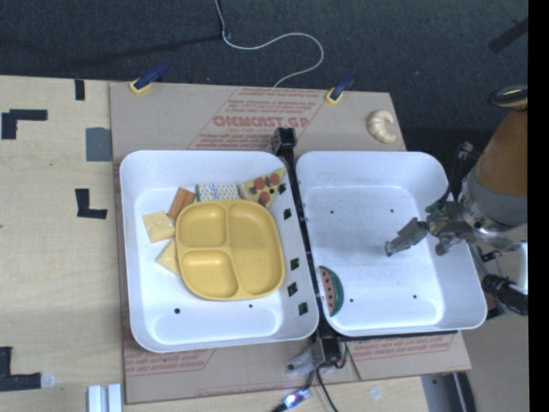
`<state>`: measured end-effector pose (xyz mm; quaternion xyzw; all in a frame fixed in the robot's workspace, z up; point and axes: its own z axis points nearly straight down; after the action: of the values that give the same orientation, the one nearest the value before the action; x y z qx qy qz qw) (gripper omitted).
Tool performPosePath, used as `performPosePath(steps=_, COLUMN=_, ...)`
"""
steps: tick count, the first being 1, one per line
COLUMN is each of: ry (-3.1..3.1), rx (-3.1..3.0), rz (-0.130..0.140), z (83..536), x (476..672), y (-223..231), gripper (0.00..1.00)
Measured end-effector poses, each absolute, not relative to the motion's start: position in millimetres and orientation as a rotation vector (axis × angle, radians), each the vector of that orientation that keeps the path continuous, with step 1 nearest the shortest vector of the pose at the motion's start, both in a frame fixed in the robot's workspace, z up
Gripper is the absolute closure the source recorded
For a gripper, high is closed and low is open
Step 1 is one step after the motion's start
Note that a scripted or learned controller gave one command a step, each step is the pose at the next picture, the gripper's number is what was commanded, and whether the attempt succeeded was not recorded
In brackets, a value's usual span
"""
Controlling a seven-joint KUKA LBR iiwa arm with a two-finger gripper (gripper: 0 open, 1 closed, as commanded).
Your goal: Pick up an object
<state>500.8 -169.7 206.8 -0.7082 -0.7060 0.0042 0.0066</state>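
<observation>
My gripper [419, 244] hangs over the right part of the right bin [377, 316], reaching in from the right. Its two fingers are spread apart, open, with nothing between them. A watermelon slice [331, 288] lies at the right bin's lower left edge, well left of the gripper. In the left bin [141, 316] a yellow divided plate [229, 249] sits in the middle. Pale cheese pieces [159, 227], a brown cracker [181, 202] and a pizza slice [264, 186] lie along the plate's upper left and top.
The bins stand side by side on a cardboard sheet [257, 118] held by clips. A beige object [383, 126] lies on the cardboard behind the right bin. A white cable [274, 45] loops behind the bench.
</observation>
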Motion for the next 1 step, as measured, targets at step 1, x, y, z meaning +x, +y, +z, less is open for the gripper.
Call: performPosePath(steps=1, ry=-2.221, rx=-2.219, rz=0.002, z=213.6, x=503.7, y=-169.4, gripper=0.0)
